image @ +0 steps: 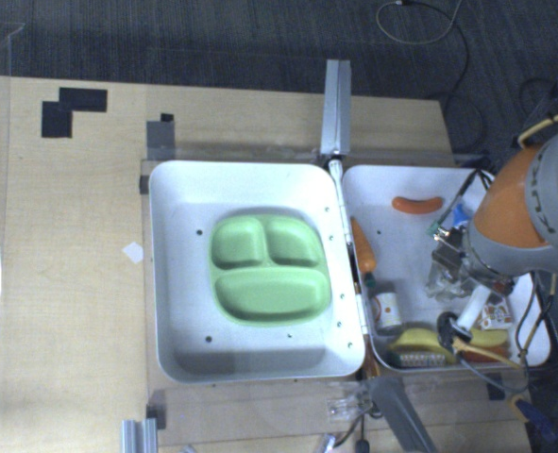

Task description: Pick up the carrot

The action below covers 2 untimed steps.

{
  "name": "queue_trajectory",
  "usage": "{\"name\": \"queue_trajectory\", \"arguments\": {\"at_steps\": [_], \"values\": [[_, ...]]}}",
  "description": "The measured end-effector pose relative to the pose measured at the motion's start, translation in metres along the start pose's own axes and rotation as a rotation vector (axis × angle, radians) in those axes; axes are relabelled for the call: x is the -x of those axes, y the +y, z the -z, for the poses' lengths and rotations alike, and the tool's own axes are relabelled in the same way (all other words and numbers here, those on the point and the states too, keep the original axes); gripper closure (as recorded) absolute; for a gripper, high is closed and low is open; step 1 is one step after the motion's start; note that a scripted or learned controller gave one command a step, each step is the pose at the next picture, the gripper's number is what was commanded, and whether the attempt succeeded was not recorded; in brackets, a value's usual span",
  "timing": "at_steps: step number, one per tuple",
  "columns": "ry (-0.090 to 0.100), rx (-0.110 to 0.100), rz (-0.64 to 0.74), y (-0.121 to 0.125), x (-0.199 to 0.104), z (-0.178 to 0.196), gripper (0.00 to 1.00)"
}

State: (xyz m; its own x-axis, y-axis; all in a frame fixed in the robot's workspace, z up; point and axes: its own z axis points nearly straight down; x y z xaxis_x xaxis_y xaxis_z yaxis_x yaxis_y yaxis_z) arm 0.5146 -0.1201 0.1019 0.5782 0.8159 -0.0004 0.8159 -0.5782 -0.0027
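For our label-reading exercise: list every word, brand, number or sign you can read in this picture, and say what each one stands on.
No text can be read here.
The small can in the right bin has a label, too small and blurred to read.
The packet below the claw shows red print, also unreadable.
The green tray carries no markings.

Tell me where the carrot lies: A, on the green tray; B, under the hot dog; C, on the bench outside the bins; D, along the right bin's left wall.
D: the carrot lies lengthwise against the left wall of the right bin, apart from the claw.
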Motion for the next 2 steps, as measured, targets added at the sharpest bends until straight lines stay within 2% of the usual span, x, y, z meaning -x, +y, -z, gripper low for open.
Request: {"name": "queue_trajectory", "arguments": {"at_steps": [1,2], "values": [[0.015,0.000,-0.273,0.034,0.043,-0.013,1.00],[0.003,0.005,-0.348,0.022,0.021,0.077,1.00]]}}
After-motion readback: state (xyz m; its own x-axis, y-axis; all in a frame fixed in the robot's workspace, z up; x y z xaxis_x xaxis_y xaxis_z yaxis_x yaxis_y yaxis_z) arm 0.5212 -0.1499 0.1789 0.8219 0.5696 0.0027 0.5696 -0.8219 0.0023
